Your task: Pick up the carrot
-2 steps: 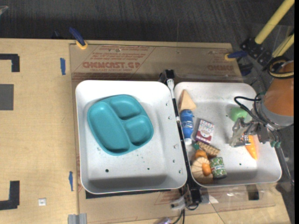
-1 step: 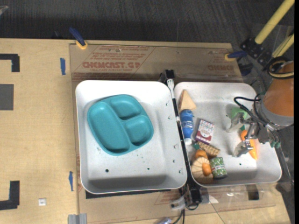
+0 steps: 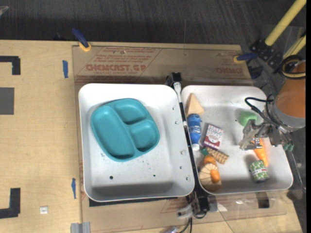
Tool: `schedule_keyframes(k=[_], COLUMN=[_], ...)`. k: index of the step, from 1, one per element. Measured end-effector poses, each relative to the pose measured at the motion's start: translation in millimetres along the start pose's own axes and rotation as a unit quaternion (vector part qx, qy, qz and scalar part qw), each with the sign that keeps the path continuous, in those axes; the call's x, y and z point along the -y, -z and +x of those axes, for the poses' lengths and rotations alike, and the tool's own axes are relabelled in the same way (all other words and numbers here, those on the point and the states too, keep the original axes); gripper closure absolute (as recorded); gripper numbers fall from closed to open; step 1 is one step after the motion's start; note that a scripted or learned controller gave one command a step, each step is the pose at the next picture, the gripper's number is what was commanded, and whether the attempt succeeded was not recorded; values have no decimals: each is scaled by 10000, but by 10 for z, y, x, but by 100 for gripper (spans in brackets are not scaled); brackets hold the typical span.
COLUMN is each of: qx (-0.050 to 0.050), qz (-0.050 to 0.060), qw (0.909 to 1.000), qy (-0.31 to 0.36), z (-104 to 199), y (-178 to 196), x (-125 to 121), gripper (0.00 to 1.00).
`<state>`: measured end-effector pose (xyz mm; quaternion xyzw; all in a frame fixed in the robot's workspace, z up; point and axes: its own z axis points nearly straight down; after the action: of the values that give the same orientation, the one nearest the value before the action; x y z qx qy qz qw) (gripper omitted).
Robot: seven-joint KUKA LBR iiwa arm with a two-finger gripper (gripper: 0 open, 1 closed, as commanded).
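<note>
gripper (image 3: 253, 139), fingers' state unclear, sits just beside the carrot (image 3: 262, 154) in the right bin (image 3: 228, 98).

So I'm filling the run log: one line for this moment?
gripper over right bin | carrot beside it, not gripped

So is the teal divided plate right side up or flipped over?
Right side up: the teal divided plate lies flat in the left bin with its three compartments facing up.

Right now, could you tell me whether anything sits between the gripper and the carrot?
Nothing visible does. The gripper hangs in the right bin directly beside the carrot. The green can lies just past the carrot's near end, and the green object sits behind the gripper.
</note>
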<state>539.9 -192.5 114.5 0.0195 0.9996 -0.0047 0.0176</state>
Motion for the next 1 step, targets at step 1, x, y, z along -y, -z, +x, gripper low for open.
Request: schedule_keyframes(k=[1], qx=[-7], qz=[-3], qw=[10000], qy=[1], z=[3], y=[-7], x=[-4], gripper=[0])
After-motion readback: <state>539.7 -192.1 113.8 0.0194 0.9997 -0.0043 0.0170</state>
